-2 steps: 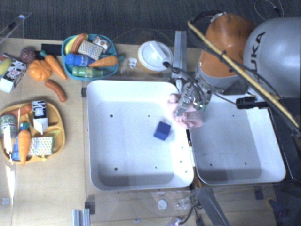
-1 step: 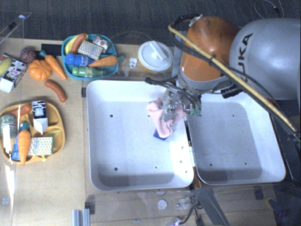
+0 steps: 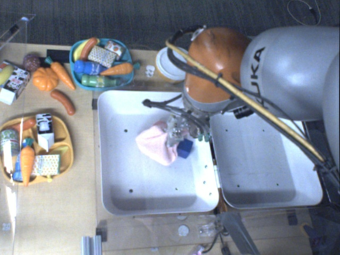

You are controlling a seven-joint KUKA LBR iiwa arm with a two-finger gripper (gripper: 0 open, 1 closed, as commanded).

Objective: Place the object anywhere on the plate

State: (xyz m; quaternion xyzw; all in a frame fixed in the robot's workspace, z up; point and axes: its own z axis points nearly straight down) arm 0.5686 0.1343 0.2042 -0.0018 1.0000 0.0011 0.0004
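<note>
**Gripper low over pink plate, blue block beside it**

Camera view: you've got the gripper [image 3: 178, 134] down in the left bin [image 3: 119, 190], right over the right edge of the pink plate [image 3: 154, 142]. Can't tell from this angle whether it's wide, narrow or holding anything; the mechanism is a grey blur under the orange wrist band [image 3: 215, 62].

The small blue block [image 3: 184, 149] sits just below-right of the gripper, touching or overlapping the plate's right rim; can't say if it rests on the plate or beside it, nor if the gripper has contact w/ it. The plate lies approx mid-bin, toward the right wall.

The right bin [image 3: 265, 190] is partly covered by the grey arm [image 3: 292, 73], which comes in from the right. A yellow cable [image 3: 249, 102] runs diagonally across the arm and over that bin.

Left of the bins, on the wooden bench [image 3: 79, 142]: a blue bowl [image 3: 79, 81] packed w/ toy food, a yellow tray [image 3: 66, 142] w/ more toys incl. a carrot [image 3: 26, 161], plus a loose toy pumpkin [image 3: 43, 78], a carrot and a sausage [image 3: 64, 101]. A white roll of tape [image 3: 169, 68] sits behind the left bin.
</note>
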